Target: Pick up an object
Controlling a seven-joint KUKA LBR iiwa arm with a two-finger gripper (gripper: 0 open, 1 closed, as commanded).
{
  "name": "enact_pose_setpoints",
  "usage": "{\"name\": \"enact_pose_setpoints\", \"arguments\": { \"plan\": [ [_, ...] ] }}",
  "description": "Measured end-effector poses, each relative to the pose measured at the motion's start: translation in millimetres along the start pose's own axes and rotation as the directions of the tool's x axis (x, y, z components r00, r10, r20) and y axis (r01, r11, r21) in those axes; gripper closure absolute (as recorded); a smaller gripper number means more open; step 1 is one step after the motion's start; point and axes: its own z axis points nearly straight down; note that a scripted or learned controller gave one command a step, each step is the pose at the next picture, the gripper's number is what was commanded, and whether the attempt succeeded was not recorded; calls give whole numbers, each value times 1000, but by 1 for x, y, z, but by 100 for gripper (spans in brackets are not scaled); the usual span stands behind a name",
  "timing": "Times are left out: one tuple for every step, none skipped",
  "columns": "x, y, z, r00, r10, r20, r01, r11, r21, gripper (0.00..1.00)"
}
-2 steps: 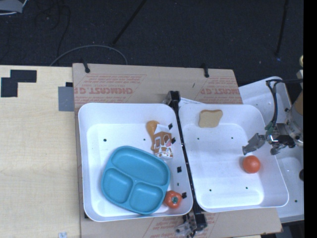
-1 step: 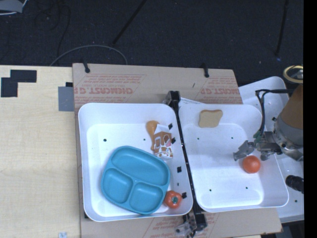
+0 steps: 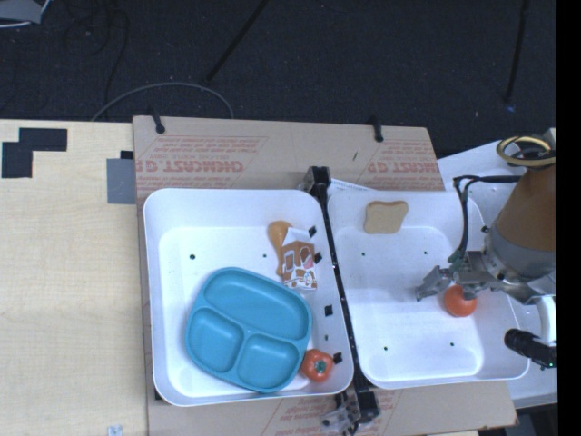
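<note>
**Item: small red-orange ball, right bin — handling and surroundings**

Location: a small red-orange ball [image 3: 460,303] is seen in the right bin [image 3: 399,371], toward its right wall, directly beneath the end effector [image 3: 457,289]; whether it is touched or merely overhung cannot be told. End effector: state not determinable from this view; no grasp is claimed.

Handling, as judged: light; probably smooth and rounded, so liable to roll or squirt out if pinched off-centre; not thought fragile; best taken across its widest part, with contact on opposite sides.

Surface: the bin floor is smooth, white and flat, offering little to stop rolling; the near wall is close by, which limits approach from that side.

Room: a tan bread-like slice [image 3: 386,216] lies well apart at the back of the same bin; otherwise much open floor is seen to the left. The left bin [image 3: 168,334] holds a blue divided plate [image 3: 250,330], a tomato-like piece [image 3: 317,365], a small patterned carton [image 3: 299,266] and an orange scrap [image 3: 279,234]. Both bins rest on cardboard on the counter [image 3: 64,289].
</note>
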Motion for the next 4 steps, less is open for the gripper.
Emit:
{"name": "enact_pose_setpoints", "arguments": {
  "plan": [
    [-1,0,-12,1000,4,1,-4,1000,-1,100],
    [0,4,-74,1000,-2,3,2,1000,-6,100],
    [0,5,-127,1000,-2,3,3,1000,-7,100],
    [49,21,-132,1000,-5,1,5,1000,-3,100]
  ]
}}
